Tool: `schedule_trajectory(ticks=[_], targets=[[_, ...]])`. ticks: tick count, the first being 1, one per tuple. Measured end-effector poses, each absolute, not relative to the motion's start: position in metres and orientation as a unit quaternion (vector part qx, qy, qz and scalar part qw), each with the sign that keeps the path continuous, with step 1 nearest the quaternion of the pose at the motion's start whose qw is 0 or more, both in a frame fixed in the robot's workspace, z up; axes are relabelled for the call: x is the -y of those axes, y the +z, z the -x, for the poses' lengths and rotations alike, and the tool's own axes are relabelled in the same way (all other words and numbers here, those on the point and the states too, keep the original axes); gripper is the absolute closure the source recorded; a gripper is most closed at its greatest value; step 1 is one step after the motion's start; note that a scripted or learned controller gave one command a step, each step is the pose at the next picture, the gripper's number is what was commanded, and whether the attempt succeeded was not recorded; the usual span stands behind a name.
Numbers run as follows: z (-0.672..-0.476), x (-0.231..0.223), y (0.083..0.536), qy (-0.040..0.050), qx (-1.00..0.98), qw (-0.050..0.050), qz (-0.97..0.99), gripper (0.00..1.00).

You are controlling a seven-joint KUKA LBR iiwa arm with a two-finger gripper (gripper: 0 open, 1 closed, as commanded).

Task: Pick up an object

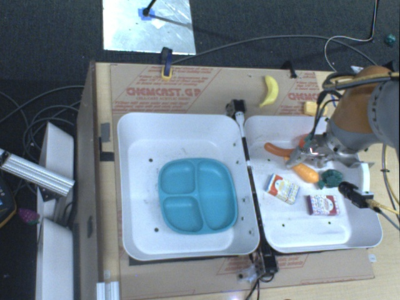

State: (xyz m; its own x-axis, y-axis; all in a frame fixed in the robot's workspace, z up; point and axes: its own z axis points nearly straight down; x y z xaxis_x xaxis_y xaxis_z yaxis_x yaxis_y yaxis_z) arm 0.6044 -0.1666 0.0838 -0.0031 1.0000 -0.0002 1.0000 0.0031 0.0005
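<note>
Cardboard-topped bench (187,86), claw (304,155) low over carrot (306,172) in right bin (325,239), finger state unclear

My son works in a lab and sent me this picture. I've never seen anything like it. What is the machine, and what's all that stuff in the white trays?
You are looking down at a slant from a camera fixed above a bench. The grey and orange shape on the right is a robot arm; its claw reaches into the right tray. That tray holds toy food: a sausage, a carrot, something green and two small packets. The left tray holds a blue divided plate. A banana lies on the board behind. Whether the claw grips anything is unclear.
</note>
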Motion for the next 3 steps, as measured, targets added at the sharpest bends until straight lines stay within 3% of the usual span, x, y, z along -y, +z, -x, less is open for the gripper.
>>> schedule_trajectory(ticks=[1,2,3], targets=[[-0.649,0.174,0.085,0.0004,-0.709,0.001,-0.705,0.0],[-0.623,0.142,0.085,0.0006,-0.709,0.001,-0.705,0.0],[-0.624,0.143,0.096,0.0013,-0.709,0.002,-0.705,1.0]])
